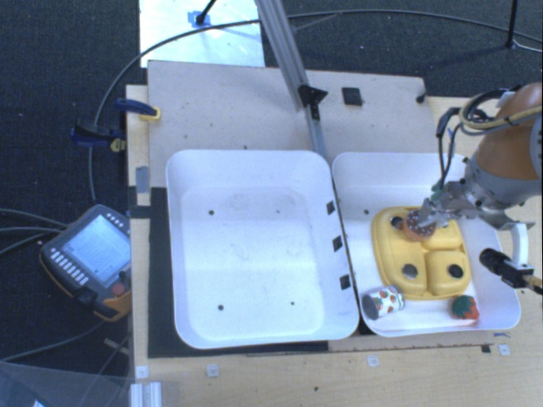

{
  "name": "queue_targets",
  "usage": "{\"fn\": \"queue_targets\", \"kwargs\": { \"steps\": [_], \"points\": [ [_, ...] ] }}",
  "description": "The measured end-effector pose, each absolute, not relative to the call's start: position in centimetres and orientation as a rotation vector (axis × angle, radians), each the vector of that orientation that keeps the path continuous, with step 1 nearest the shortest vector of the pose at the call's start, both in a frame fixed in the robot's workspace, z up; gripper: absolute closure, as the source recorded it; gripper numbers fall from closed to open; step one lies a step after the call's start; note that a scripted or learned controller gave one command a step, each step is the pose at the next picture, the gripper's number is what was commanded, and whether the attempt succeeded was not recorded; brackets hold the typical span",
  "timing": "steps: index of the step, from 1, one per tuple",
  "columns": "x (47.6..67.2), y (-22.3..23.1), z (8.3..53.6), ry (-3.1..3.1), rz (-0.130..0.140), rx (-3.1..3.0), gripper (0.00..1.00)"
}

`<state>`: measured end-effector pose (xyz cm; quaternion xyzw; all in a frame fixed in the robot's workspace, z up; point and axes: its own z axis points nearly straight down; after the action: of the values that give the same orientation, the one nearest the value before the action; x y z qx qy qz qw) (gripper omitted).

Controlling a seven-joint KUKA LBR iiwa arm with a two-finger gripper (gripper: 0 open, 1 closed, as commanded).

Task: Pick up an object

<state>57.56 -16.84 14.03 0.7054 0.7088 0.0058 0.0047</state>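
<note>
In the right bin lies a yellow moulded tray with round holes. A small brownish object sits at the tray's top edge, right under my gripper, which reaches in from the right. A patterned cup lies on its side near the bin's front left corner. A red and green strawberry-like toy rests at the front right. Whether the brownish object is held cannot be made out.
The left bin stands next to the right one, with black clips along the shared rim. A slanted metal pole crosses the back of the bench. A teach pendant lies off the bench to the left.
</note>
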Motion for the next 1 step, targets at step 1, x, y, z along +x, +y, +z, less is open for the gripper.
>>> {"fn": "queue_targets", "kwargs": {
  "steps": [1],
  "points": [
    [58.24, -17.04, 20.39, 2.223, 0.006, 2.21, 1.0]
  ]
}}
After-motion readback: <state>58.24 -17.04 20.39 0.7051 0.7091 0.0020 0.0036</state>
